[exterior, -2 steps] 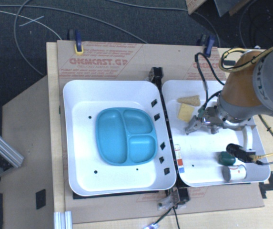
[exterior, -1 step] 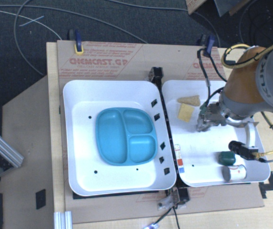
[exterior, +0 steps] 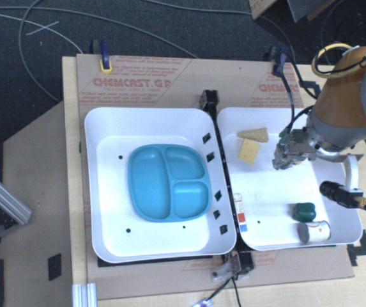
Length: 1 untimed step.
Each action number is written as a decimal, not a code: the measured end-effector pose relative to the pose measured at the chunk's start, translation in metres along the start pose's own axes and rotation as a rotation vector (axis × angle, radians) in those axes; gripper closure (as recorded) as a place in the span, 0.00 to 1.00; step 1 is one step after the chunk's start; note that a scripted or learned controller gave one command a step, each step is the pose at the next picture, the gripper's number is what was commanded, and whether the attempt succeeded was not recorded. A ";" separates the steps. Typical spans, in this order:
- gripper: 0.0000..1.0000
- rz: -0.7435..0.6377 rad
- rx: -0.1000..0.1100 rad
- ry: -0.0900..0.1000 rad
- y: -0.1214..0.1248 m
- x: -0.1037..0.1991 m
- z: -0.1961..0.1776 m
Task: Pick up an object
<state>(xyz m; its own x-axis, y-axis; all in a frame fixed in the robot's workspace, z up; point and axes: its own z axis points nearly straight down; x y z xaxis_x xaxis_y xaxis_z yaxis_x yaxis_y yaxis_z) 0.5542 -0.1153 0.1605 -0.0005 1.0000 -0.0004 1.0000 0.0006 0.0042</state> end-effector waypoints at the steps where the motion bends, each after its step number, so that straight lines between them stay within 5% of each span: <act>1: 1.00 0.000 -0.001 0.000 -0.002 -0.003 -0.045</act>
<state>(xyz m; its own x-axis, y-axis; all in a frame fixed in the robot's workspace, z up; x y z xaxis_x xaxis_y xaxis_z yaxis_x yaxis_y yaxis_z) 0.5518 -0.1182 0.2051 -0.0006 1.0000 -0.0008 1.0000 0.0006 0.0055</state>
